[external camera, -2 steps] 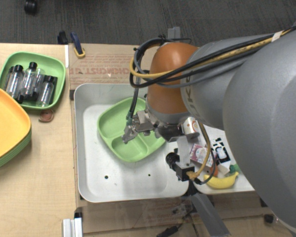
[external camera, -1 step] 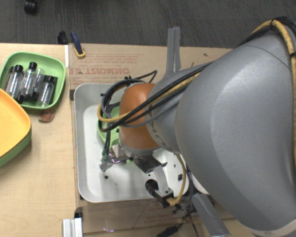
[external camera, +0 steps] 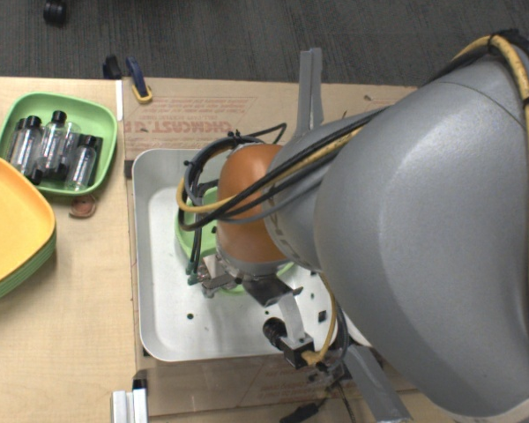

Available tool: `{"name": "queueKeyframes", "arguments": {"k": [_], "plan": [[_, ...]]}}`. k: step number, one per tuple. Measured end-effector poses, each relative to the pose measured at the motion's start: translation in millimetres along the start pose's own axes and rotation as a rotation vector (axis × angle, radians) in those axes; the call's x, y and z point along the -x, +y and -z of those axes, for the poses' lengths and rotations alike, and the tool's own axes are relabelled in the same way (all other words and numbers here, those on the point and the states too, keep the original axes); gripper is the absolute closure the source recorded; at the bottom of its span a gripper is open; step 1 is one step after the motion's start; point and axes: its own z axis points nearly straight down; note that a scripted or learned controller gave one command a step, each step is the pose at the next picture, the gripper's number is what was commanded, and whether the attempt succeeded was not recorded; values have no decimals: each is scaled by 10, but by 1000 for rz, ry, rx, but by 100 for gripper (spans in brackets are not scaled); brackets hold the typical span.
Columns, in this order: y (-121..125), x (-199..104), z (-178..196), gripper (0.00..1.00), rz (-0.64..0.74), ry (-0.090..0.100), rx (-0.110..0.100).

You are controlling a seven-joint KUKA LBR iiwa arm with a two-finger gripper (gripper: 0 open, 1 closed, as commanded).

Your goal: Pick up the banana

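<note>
Filling the right half of the view, the grey arm (external camera: 423, 227) with its orange band (external camera: 251, 205) reaches down into a white bin (external camera: 159, 324) and covers most of it; black and yellow cables (external camera: 229, 170) loop over the band. The gripper sits somewhere under the wrist around the metal parts, hidden, so can't tell if it is released or clenched. Banana not identifiable: only a green object (external camera: 188, 227) peeks out at the band's left edge, mostly blocked by the wrist. Bare bin floor shows along the left and bottom-left, near the rim, with open room there. One bin visible in part, the rest under the arm. Left of the bin, well apart on the wooden bench (external camera: 79, 342): one green tray (external camera: 97, 117) holding about five dark-capped vials (external camera: 53, 148), and a stack of yellow plates (external camera: 13, 227) cut off by the left edge, overlapping the tray's lower-left corner. One small brown item (external camera: 84, 207) lies just below the tray. A blue-handled tool (external camera: 138, 79) rests at the bench's top edge, carpet beyond.
</note>
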Motion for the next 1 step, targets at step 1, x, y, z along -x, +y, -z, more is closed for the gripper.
{"name": "queueKeyframes", "arguments": {"k": [1], "plan": [[-118,34,827,100,-27,7,7]]}}
